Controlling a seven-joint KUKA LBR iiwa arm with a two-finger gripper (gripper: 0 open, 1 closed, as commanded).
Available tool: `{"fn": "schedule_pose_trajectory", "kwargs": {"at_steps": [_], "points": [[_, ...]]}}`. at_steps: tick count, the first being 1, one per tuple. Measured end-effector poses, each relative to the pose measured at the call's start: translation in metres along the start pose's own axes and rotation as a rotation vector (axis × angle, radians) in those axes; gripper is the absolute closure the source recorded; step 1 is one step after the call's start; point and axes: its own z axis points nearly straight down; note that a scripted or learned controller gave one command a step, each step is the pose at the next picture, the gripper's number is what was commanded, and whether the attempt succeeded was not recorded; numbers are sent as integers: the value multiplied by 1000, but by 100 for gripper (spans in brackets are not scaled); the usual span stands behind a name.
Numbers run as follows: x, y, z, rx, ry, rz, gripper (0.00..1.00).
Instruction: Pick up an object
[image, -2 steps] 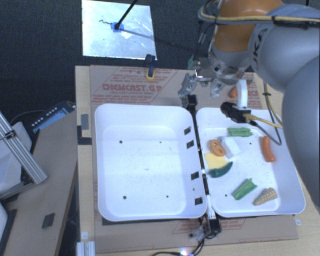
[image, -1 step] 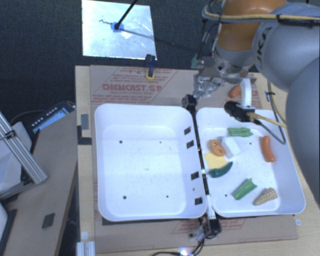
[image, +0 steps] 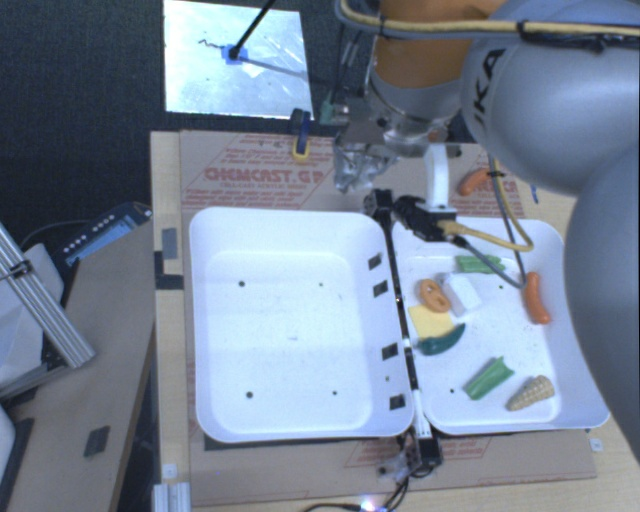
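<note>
My gripper hangs above the back rim where the two white bins meet, under the orange-banded wrist, with nothing visibly in it. The right bin holds several small toy foods: an orange ring-shaped piece, a white block, a yellow wedge, a dark green curved piece, a green pod, a corn cob, an orange sausage and a flat green piece. All lie nearer the camera than the gripper and to its right.
The left bin lies beside the right one, joined by black clips along the shared rim. A second orange piece rests on the cardboard behind the right bin. A yellow cable and a white post cross the right bin's back edge.
</note>
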Motion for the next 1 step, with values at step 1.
{"fn": "schedule_pose_trajectory", "kwargs": {"at_steps": [1], "points": [[36,-39,-122,-9,1,4,100]]}}
